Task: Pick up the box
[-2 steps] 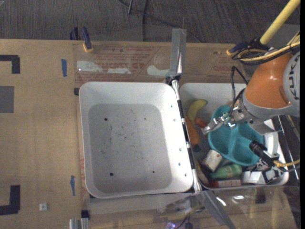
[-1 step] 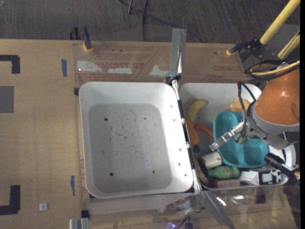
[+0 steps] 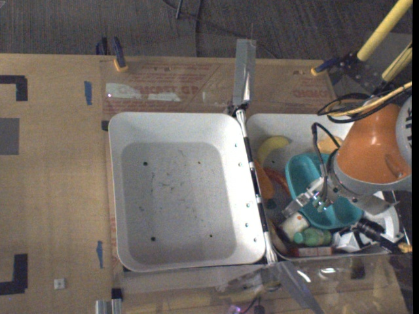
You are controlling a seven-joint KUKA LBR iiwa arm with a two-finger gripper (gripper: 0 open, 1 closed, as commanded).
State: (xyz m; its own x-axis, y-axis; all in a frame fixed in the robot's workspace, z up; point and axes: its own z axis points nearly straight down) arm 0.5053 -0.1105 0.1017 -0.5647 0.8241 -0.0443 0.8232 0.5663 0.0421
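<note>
The grey arm with its orange band (image 3: 373,152) reaches in from the right over the right bin (image 3: 262,124). My gripper (image 3: 313,200) hangs low over a teal bowl (image 3: 304,172) amid a crowded pile. A flat printed item (image 3: 350,241) that may be the box lies at the bin's near right edge, partly hidden under the arm. I cannot make out anything held in the gripper.
Around the bowl lie a yellow round thing (image 3: 275,149), an orange item (image 3: 265,178), a white bottle (image 3: 294,226) and a green item (image 3: 314,237). The left bin (image 3: 118,175) adjoins on the left. A metal upright (image 3: 243,70) stands behind the bins' shared edge.
</note>
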